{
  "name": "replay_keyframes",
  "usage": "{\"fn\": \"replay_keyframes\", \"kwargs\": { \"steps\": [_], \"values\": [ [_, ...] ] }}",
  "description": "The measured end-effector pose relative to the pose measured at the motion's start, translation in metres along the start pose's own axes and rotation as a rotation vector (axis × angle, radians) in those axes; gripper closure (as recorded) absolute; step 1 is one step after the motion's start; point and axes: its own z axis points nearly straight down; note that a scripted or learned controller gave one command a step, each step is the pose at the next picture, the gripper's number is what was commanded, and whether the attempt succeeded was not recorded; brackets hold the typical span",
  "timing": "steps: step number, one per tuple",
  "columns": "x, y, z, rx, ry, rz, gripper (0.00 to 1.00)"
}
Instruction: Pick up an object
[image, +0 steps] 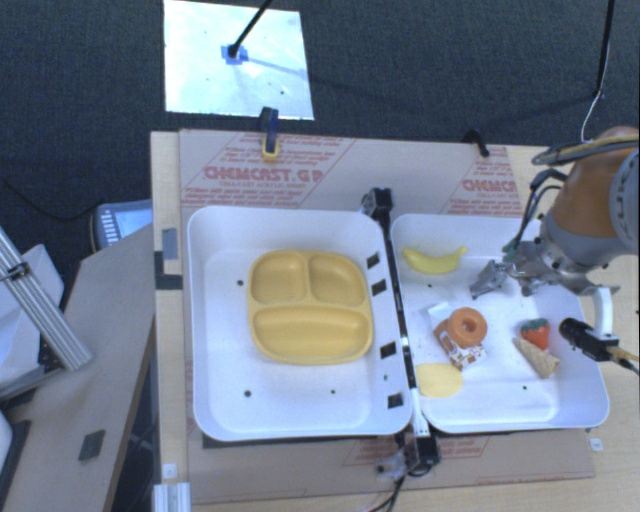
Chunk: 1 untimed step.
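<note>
Gripper (497, 280) over right bin (580, 405), fingers spread, gripping nothing. Just beside it, at the bin's back left: a small yellow toy banana (434, 261), curved, lying flat.

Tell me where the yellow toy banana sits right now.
The yellow toy banana lies in the right white bin, near its upper-left corner beside the divider, above the orange donut.

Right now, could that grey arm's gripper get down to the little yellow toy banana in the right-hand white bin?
Probably yes. The gripper hangs over the right bin, just right of the yellow toy banana, which lies alone near the bin's far edge with nothing on top of it.
</note>
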Motion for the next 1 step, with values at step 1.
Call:
{"fn": "replay_keyframes", "kwargs": {
  "steps": [1],
  "values": [
    [0.0006, 0.0003, 0.0304, -0.002, 0.0, 0.001, 0.0]
  ]
}}
